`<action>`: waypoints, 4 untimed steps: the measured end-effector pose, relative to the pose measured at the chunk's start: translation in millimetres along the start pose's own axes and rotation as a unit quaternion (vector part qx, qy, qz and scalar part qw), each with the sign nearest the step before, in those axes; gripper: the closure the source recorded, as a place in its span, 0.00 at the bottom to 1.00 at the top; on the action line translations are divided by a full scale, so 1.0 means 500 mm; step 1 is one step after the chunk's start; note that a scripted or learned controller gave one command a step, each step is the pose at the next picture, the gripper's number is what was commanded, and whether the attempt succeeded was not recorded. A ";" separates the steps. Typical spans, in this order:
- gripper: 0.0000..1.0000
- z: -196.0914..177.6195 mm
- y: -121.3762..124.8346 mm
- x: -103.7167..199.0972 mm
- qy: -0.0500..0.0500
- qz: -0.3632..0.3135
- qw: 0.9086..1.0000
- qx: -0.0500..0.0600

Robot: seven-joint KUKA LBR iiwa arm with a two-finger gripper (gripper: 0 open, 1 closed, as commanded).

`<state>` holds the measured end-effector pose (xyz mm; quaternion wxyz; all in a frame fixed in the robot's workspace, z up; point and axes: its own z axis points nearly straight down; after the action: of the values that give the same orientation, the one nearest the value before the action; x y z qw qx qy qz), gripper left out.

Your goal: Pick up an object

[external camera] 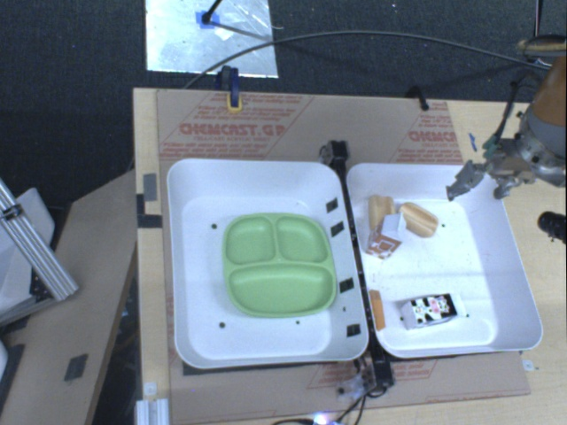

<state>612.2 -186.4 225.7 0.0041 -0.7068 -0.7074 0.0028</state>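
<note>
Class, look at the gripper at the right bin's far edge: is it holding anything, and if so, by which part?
Nothing is held. The gripper hangs above the right bin's upper right corner with nothing between its fingers; the bread roll lies apart from it.

Red lettering reading "CHEMCAST GP" repeats across the brown paper-masked flat sheet [266, 127] beneath the bins (clearest at the far left, partly cut off at the far right); print on the small black-and-white box [431, 309] is illegible.

We see a plate [279, 265] lying in the left bin [190, 237], and in the right bin [496, 264] a bread roll [419, 219] sits behind a small box [431, 310].
</note>
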 end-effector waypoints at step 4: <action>0.00 0.286 0.007 0.033 -0.001 -0.002 1.000 -0.005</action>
<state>614.4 -169.6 82.6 -0.0002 -0.7054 -0.7088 0.0001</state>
